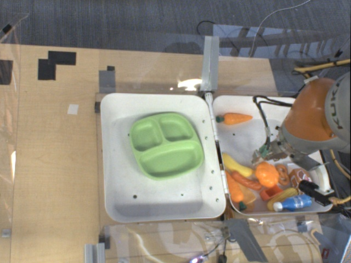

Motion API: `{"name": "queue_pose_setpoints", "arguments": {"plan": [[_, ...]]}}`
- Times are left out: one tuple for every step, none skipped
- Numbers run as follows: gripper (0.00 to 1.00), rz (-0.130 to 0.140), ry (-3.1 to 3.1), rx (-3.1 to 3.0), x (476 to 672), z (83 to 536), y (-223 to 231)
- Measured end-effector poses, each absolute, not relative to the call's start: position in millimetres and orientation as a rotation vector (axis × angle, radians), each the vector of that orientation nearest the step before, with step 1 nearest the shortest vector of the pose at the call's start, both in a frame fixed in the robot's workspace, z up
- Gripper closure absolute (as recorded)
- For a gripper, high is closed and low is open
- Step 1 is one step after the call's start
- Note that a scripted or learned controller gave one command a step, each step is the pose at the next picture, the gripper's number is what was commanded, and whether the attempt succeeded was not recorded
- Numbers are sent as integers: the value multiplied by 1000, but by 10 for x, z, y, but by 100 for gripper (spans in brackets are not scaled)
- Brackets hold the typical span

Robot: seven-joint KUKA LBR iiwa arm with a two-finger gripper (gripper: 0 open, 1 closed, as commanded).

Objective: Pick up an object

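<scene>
End effector [267, 153] low over orange fruit [266, 175], perhaps touching.

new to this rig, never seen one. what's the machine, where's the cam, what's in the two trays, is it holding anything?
One camera, fixed above the bench, looks down at a slant. The grey arm with an orange band is a KUKA robot reaching in from the right; its gripper is low in the right bin. That bin holds toy food: a carrot, a banana, an orange and a blue bottle, among others. The left bin holds a green divided plate. I can't tell whether it grips anything.
</scene>
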State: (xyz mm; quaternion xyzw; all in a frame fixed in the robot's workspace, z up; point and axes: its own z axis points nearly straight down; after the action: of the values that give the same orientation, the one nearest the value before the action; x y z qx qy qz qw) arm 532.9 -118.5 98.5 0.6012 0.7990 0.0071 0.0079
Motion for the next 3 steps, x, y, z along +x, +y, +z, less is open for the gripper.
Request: {"name": "queue_pose_setpoints", "arguments": {"plan": [[0,22,2498,1880,5328,983,-1186],[100,24,2500,1878,5350,1058,-1179],[100,7,2611,1735,6079,2285,-531]]}}
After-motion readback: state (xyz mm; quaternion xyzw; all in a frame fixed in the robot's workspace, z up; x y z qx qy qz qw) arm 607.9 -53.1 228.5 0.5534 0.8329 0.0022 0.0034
